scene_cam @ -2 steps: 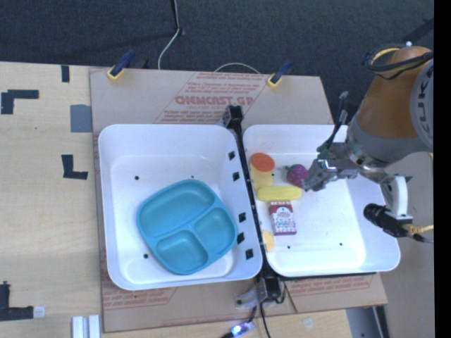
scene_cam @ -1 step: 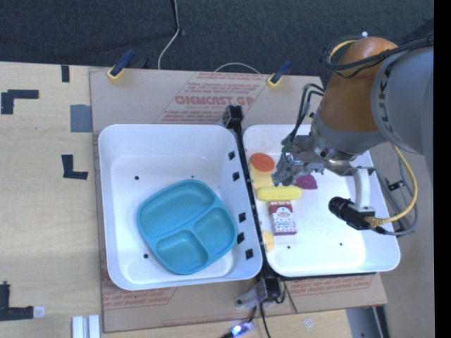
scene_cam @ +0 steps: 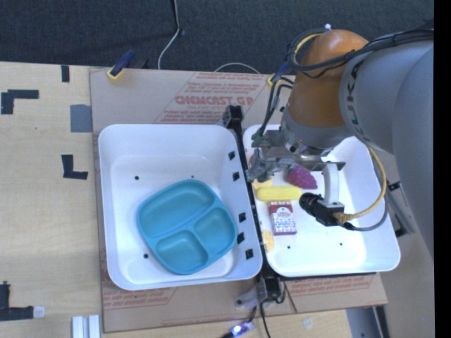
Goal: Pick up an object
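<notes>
My tool (scene_cam: pixel 264 166) hangs just above the yellow block (scene_cam: pixel 277 192) by the right bin's (scene_cam: pixel 366 259) left wall, its opening hidden from me, so I risk clipping that wall or the purple toy (scene_cam: pixel 303 177) beside it.

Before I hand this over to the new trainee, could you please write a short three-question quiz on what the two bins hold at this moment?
1. True or false: the blue divided tray lies in the right bin.
2. Which thing lies nearest the gripper? A) the yellow block B) the blue divided tray C) the blue and yellow clamp
3. Fill in: the small red and white box lies just below the ______ block in the view.

Key: 1 false, the tray lies in the left bin. 2 A. 3 yellow. The purple object also lies in the right bin.
</notes>
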You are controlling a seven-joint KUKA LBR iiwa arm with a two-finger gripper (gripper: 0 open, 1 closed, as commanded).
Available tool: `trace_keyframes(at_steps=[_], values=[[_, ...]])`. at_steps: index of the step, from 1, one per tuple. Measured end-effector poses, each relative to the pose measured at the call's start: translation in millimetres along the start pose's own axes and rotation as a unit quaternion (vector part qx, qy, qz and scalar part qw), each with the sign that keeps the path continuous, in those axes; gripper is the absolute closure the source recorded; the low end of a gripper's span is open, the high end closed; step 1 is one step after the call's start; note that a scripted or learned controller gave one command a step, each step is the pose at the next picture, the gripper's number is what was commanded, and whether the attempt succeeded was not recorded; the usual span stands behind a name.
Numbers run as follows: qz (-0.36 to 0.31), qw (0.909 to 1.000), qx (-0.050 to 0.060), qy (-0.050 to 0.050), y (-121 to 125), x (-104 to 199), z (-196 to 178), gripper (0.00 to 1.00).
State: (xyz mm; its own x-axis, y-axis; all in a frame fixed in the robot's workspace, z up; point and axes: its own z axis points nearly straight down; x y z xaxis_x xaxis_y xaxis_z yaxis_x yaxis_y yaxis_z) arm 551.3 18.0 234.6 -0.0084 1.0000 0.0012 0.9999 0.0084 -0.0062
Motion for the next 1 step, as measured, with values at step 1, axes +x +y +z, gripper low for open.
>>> trace_keyframes(at_steps=[1], values=[[0.001,1.0000,0.001,-0.001,14.5,47.9,17.0,1.00]])
